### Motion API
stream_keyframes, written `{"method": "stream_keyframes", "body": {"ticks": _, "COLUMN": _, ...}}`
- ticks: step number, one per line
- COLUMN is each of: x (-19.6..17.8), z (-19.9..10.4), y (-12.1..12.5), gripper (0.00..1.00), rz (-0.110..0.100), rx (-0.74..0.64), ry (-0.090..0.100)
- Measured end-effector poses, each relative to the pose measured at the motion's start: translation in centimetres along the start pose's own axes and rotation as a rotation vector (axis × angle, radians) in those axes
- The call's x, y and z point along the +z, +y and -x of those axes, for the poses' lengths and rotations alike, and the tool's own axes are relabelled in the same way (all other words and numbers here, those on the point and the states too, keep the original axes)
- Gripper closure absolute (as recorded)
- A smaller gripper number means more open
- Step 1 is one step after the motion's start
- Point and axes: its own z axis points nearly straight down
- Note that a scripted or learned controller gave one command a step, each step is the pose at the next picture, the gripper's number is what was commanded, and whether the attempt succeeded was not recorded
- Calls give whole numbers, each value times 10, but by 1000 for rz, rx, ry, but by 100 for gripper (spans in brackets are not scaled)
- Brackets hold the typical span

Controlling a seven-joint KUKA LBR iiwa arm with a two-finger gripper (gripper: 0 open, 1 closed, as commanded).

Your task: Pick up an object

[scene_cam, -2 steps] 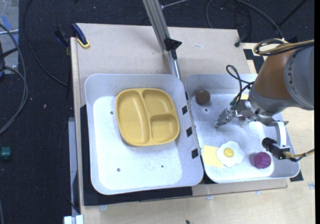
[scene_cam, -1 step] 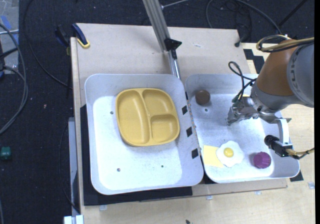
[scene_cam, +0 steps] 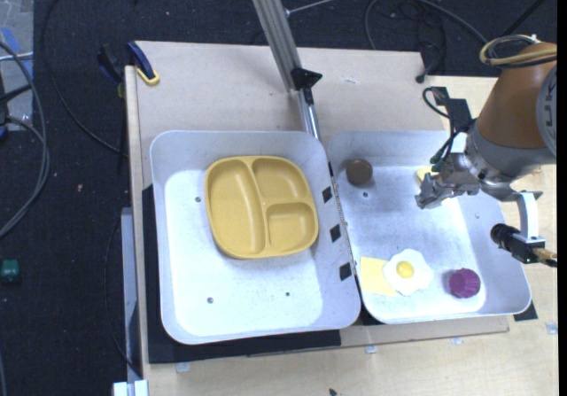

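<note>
In the right bin (scene_cam: 496,301) lie a small brown round object (scene_cam: 359,173) at the back left, a fried egg toy (scene_cam: 407,272) on a yellow slice (scene_cam: 372,275) at the front, and a purple round object (scene_cam: 463,283) at the front right. My gripper (scene_cam: 431,193) hangs low over the back right part of this bin, tilted down to the left. A bit of yellow (scene_cam: 423,175) shows right beside its tip; I cannot tell whether it is held.
The left bin (scene_cam: 177,297) holds a yellow divided plate (scene_cam: 262,206). A metal pole (scene_cam: 275,18) slants down from the top to the seam between the bins. Cables lie on the dark floor around the bench.
</note>
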Motion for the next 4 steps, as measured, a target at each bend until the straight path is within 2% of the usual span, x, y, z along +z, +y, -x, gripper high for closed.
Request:
{"method": "stream_keyframes", "body": {"ticks": 2, "x": -75, "z": -1, "y": -1, "gripper": 100, "rz": 0, "rx": -3, "ry": 0}}
{"method": "stream_keyframes", "body": {"ticks": 4, "x": -63, "z": -114, "y": -10, "gripper": 100, "rz": -6, "rx": -8, "ry": 3}}
